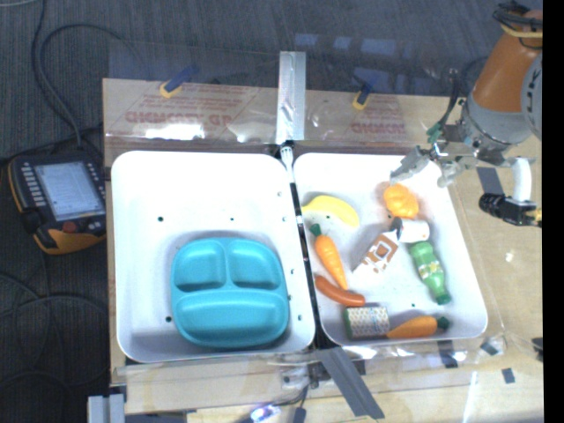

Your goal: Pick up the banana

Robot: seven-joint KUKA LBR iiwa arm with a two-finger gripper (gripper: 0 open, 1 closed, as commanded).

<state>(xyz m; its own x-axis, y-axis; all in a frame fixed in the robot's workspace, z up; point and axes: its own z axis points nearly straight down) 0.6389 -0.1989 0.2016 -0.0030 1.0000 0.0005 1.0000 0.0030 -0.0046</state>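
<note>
The yellow banana [332, 210] lies in the right bin [471, 271], near its far left corner and close to the divider. My gripper [427, 167] hangs over the far right part of that bin, well to the right of the banana and just above an orange pepper [401, 201]. Its fingers [408, 166] are spread open with nothing between them.
Also in the right bin are a carrot [329, 258], a red sausage [339, 292], a white carton [381, 252], a green bottle [430, 272], a tin [366, 321] and a second carrot [412, 327]. A blue divided plate [231, 291] sits in the left bin [141, 192].
</note>
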